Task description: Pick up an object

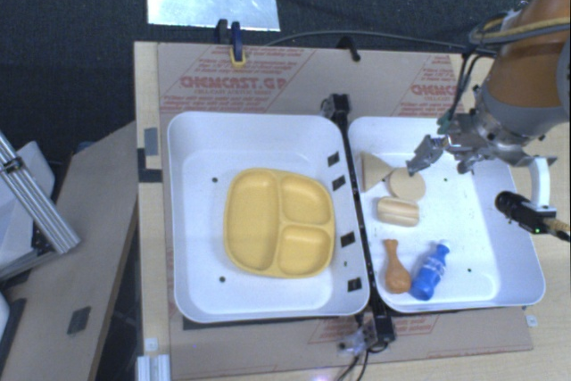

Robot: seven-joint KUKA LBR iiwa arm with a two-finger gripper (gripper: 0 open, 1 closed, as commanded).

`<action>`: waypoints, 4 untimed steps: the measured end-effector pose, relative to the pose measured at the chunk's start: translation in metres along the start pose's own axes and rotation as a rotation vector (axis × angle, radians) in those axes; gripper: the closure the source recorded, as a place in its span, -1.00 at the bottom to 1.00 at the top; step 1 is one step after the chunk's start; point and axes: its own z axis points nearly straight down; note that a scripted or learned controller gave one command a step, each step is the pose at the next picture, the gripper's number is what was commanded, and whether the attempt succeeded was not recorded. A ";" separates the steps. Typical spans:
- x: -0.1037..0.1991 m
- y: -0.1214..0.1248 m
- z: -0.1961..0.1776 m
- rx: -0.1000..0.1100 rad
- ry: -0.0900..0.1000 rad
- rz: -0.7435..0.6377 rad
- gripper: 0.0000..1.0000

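Here my pincer (434,151) hangs over the far part of the right bin (517,277), just above the round tan disc (408,186); whether it stands apart or together I cannot tell from this slant. Nothing sits in it that I can see. The pickable things lie along the bin's left side: a tan wedge (375,169), the disc, a pale cylinder (398,211), a tan pear shape (395,267) and a blue bottle (429,270) nearest the front. The left bin (192,219) carries a yellow divided plate (278,221). I judge the disc the likeliest target, being closest beneath me.
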 end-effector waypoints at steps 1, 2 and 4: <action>0.000 0.002 -0.007 -0.012 -0.001 -0.002 -1.00; -0.008 0.001 0.040 -0.009 -0.001 0.001 -1.00; -0.010 0.001 0.148 -0.017 0.002 0.001 -1.00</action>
